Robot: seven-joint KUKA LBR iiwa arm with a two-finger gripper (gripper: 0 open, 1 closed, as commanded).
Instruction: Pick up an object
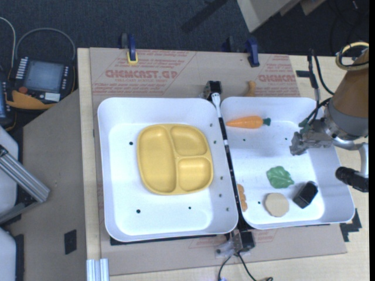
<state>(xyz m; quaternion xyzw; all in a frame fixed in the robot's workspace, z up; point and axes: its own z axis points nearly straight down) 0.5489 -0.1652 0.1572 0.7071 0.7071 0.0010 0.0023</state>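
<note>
— How far had you got?

— Not far. My gripper (300, 145) hung over the right bin (258, 215); whether it was parted or closed, I couldn't tell. Nothing was lifted: green leaf (279, 177), carrot (245, 122), biscuit (276, 204) and black block (304, 194) lay there.

— What lay under the bench?

— A dark blue carpet (146, 10) covered the floor along the top of the frame. The bench (176, 63) itself was a pale board with red printed lettering, held by two blue clamps (130, 45) at its upper edge.

— And off to the left?

— A handheld control screen (41, 78) with a looped black cable (44, 37) sat at the upper left, and a metal rail (20, 174) ran along the left edge.
</note>
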